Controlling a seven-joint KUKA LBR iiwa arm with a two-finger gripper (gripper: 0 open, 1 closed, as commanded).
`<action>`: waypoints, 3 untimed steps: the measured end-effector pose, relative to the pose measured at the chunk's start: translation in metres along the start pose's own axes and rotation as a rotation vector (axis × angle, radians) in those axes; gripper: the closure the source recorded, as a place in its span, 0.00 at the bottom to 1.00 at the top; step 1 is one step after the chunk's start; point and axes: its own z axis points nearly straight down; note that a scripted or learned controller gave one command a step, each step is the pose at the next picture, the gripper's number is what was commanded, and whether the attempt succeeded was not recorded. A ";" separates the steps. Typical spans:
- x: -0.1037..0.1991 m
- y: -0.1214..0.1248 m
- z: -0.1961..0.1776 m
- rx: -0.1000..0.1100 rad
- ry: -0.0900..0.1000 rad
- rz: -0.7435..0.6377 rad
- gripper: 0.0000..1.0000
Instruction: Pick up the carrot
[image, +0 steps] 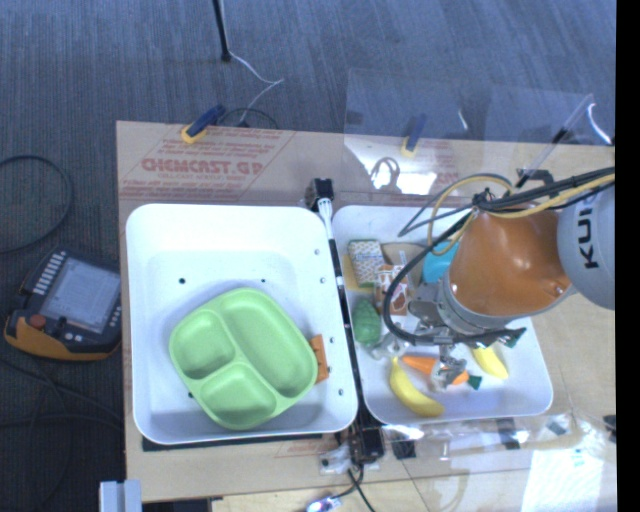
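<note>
Orange band (505, 265) hides end effector (446, 362) above half-covered carrot (432, 367).

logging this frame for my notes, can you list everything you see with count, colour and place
bins: 2, white, side by side on the bench
divided plate: 1, green, left bin
small orange item: 1, at the plate's right edge, left bin
carrot: 1, orange, right bin, under the gripper
bananas: 2, yellow, right bin near front
green vegetable: 1, right bin, left side
snack packet: 1, right bin, back left
handheld controller: 1, grey and orange, floor left of bench
arm: 1, grey with orange band, over right bin
gripper: 1, low over the carrot
</note>
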 end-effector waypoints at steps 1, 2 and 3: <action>0.010 0.012 -0.001 0.005 -0.007 -0.103 0.00; 0.014 0.013 0.000 -0.003 -0.003 0.072 0.00; 0.014 0.007 0.001 -0.010 0.002 0.146 0.00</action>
